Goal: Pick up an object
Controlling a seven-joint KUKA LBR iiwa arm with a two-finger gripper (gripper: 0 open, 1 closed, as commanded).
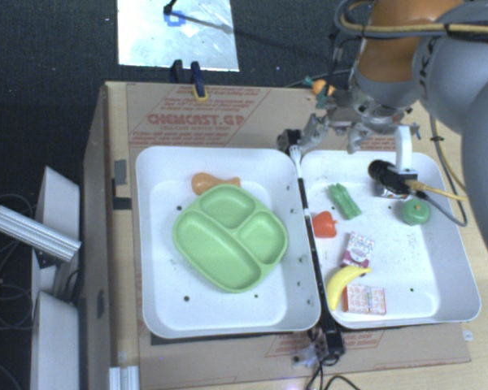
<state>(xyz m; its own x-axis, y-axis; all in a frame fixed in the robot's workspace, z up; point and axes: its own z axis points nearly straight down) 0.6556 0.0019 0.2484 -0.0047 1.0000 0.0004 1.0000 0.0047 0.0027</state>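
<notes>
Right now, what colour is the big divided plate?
The plate is light green, clearest in the camera view.

This is a robotics lab: a grey-and-orange industrial arm (439, 47) leans over two white bins (220, 154) on a cardboard-covered bench (195, 120), a toy banana (344, 283) in one, an aluminium rail (32, 230) alongside.

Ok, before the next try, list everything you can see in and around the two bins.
Bins: two, white, side by side.
Divided plate: one, green, middle of left bin.
Orange item: one, orange, left bin, at plate's far edge.
Block: one, green, right bin, far half.
Red item: one, red-orange, right bin, by dividing wall.
Packet: one, pink-white, right bin centre.
Banana: one, yellow, right bin, near side.
Flat pack: one, red-white, touching banana.
Round fruit: one, green, right bin, right side.
Arm: grey, orange band.
Gripper: above right bin's far edge.
</notes>
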